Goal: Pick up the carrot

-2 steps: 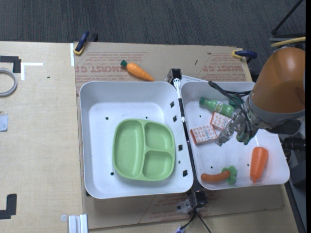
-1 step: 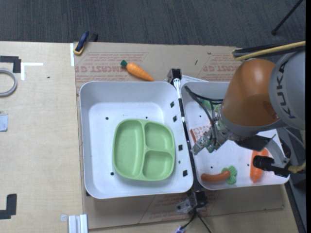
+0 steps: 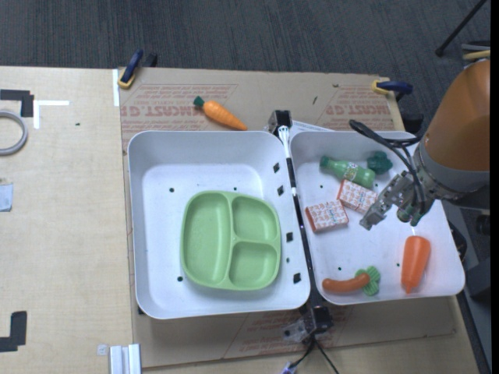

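Note:
An orange carrot (image 3: 415, 262) lies upright along the right wall of the right bin (image 3: 387, 244), its dark green top pointing toward the arm. A second orange carrot (image 3: 221, 114) with a green top lies on the cardboard behind the left bin. My gripper (image 3: 392, 214) hangs over the right bin's middle right, just up and left of the bin carrot. It is open, with bare bin floor between its fingers, and one fingertip (image 3: 370, 219) reaches toward the small boxes.
The right bin also holds a green bottle (image 3: 348, 167), two red and white boxes (image 3: 326, 216) (image 3: 358, 196) and a red-orange pepper with a green stem (image 3: 348, 284). A green divided plate (image 3: 231, 241) fills the left bin (image 3: 156, 209). Black cables (image 3: 382, 140) loop off the wrist.

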